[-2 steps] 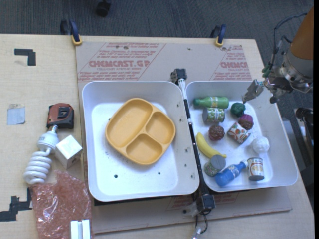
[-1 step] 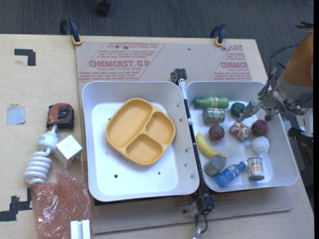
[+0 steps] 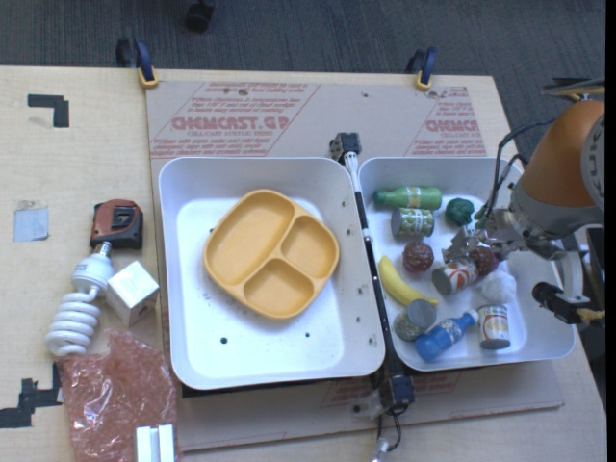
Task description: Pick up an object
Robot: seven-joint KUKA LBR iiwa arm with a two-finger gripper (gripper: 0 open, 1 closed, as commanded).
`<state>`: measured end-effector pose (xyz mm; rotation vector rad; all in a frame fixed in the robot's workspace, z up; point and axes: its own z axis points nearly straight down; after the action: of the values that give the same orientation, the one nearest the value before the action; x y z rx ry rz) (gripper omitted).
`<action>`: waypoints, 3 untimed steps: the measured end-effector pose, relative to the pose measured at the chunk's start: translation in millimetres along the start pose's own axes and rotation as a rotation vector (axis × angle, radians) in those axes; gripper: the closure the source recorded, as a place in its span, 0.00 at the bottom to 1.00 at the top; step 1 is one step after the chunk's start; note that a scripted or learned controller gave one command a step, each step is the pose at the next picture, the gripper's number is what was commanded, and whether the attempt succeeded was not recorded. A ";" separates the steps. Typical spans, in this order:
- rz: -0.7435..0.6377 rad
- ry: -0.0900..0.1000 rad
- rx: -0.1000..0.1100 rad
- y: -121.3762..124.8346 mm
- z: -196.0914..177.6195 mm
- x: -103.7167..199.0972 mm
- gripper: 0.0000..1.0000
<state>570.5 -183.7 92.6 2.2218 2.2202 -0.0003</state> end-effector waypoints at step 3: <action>-0.003 0.000 -0.001 42.9 -100.1 128.4 1.00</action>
<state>613.5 -55.3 192.6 2.2182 2.2224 0.0005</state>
